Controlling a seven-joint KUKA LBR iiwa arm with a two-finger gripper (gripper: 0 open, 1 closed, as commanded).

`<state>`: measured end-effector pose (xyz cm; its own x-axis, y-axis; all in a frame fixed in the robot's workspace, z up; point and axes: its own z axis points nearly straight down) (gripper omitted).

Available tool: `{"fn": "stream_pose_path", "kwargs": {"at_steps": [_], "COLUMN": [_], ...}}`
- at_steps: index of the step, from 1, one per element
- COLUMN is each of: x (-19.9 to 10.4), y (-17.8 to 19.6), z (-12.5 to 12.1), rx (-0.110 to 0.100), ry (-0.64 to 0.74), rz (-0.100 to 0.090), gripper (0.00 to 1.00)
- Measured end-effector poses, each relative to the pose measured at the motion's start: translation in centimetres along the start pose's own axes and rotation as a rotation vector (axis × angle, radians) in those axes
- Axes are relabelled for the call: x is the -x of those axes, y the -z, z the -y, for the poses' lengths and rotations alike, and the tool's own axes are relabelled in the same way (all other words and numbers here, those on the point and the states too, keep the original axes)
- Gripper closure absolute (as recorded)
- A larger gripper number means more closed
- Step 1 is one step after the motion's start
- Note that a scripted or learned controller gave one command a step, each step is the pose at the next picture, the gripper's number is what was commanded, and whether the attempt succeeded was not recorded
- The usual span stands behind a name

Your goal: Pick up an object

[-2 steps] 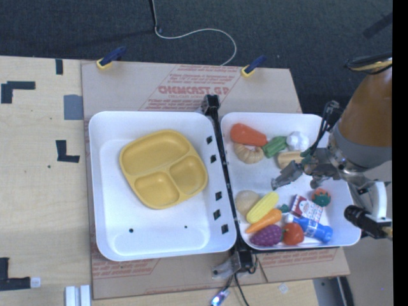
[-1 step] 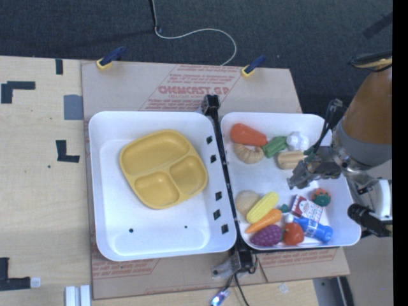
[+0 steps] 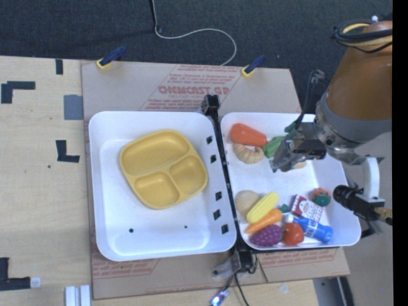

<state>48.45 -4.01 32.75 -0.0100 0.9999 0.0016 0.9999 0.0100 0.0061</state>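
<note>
The right bin (image 3: 331,190) holds toy food. A red-orange carrot-like piece (image 3: 247,134) and a tan pastry-like piece (image 3: 248,153) lie at its far left. A green piece (image 3: 275,146) sits just right of them. My gripper (image 3: 285,161) hangs over the bin's upper middle, right beside the green piece. Near the front lie a yellow corn cob (image 3: 262,206), an orange carrot (image 3: 264,220), purple grapes (image 3: 267,236), a red tomato (image 3: 292,234) and a blue-and-red carton (image 3: 310,217).
The left bin (image 3: 105,171) holds a yellow divided plate (image 3: 163,168). A black divider (image 3: 220,164) runs between the bins. A small red-and-teal toy (image 3: 319,197) lies near the right bin's right side. The arm's grey and orange body (image 3: 360,88) looms over the right bin's far right.
</note>
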Motion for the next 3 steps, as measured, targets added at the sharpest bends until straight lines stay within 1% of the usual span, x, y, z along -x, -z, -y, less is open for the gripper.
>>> {"fn": "stream_pose_path", "kwargs": {"at_steps": [1,2,3], "x": [-5.1,-14.6,-11.7], "y": [1.0,9.5,5.3], "z": [0.0,-1.0,0.0], "rx": [-0.007,0.002,-0.011], "ry": [-0.003,0.003,-0.012], "rz": [0.000,-0.002,0.004], "gripper": [1.00,1.00,1.00]}}
